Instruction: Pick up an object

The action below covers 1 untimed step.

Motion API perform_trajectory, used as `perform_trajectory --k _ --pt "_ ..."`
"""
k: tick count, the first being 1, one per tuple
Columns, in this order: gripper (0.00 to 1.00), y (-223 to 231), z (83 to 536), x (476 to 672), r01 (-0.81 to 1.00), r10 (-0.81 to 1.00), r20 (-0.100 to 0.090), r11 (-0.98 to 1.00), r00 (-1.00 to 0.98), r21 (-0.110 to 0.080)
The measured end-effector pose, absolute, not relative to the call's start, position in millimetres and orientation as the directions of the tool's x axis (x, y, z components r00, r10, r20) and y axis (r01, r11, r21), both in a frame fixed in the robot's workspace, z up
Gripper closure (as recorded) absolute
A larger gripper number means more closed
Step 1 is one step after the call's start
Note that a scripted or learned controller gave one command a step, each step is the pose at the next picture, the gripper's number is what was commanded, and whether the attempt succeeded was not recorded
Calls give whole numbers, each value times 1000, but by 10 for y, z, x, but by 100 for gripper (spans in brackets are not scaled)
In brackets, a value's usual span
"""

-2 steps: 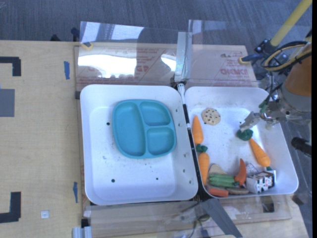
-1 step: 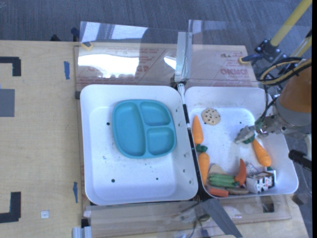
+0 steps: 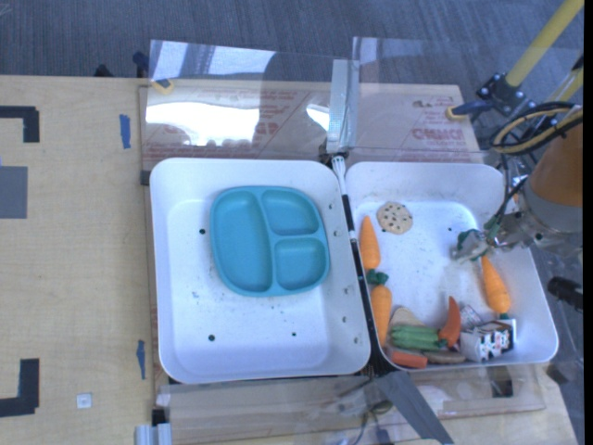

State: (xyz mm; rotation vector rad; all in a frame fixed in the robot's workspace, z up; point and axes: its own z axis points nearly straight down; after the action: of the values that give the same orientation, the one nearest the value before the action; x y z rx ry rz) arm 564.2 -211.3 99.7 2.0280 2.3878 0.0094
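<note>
Orange toy carrots are lying in the right bin (image 3: 435,176), and the gripper (image 3: 474,245) is hanging low over that bin's right side, just above the upper tip of one carrot (image 3: 496,286) that slants down toward the bin's right wall. The gripper is too small and blurred here for me to tell how the jaws are standing. Nothing shows between them, so I judge the pick as not yet made.

To do it well, the jaws should be closing across the carrot's narrow width at its thick middle, not on the tapering tip, where it would likely be squeezing out. Approaching straight down is safest, since the wall is close on one side. The pile of toy food (image 3: 435,336) along the near edge is crowded and less promising. The blue divided plate (image 3: 270,239) in the left bin (image 3: 176,276) is well apart.
</note>
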Motion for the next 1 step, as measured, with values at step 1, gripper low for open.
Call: perform_trajectory --k 1 --pt "100 -2238 1983 5773 887 887 -8 461 -461 7"
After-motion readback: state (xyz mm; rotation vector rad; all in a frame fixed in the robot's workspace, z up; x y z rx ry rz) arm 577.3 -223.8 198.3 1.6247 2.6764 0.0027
